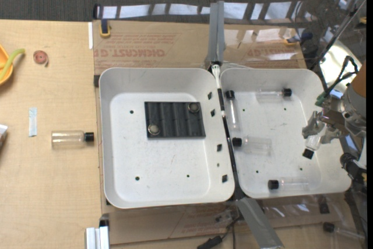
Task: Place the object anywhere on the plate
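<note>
A grey two-finger gripper (319, 136) is hanging over the right edge of the right shallow white bin (291, 76), gripping a clear plastic vial with a black cap (310, 147) between its fingers. A dark ribbed rectangular plate (175, 119) is lying in the middle of the left shallow white bin (116, 143).

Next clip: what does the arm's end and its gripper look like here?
At the right edge, an orange band sits above the wrist. The gripper is a compact grey metal assembly with a small green part near its top. Dark cables loop above it.
</note>
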Robot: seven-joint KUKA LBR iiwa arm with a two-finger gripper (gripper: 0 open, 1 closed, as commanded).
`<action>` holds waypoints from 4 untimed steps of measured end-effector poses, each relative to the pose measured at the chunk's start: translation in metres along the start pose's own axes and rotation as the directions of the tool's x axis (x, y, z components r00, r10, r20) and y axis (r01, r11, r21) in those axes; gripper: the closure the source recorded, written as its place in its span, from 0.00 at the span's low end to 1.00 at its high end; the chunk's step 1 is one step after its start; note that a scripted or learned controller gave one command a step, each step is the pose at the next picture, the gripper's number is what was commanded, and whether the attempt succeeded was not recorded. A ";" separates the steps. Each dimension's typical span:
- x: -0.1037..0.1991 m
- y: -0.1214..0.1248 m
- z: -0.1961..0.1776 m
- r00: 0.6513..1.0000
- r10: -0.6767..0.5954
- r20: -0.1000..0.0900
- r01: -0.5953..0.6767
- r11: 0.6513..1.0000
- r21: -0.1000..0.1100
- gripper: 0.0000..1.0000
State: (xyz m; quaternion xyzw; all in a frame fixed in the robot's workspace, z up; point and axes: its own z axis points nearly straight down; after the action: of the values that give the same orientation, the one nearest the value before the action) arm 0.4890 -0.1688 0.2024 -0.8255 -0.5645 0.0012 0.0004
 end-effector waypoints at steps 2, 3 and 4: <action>0.183 0.048 -0.065 0.976 0.219 0.003 -0.219 0.976 0.002 1.00; 0.074 0.080 -0.080 0.936 0.351 0.003 -0.351 0.936 0.001 1.00; 0.083 -0.012 -0.006 0.893 0.449 0.003 -0.449 0.893 0.004 1.00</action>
State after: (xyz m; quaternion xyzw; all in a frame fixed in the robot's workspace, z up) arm 0.5075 -0.0872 0.2083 -0.9334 -0.3587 0.0033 0.0012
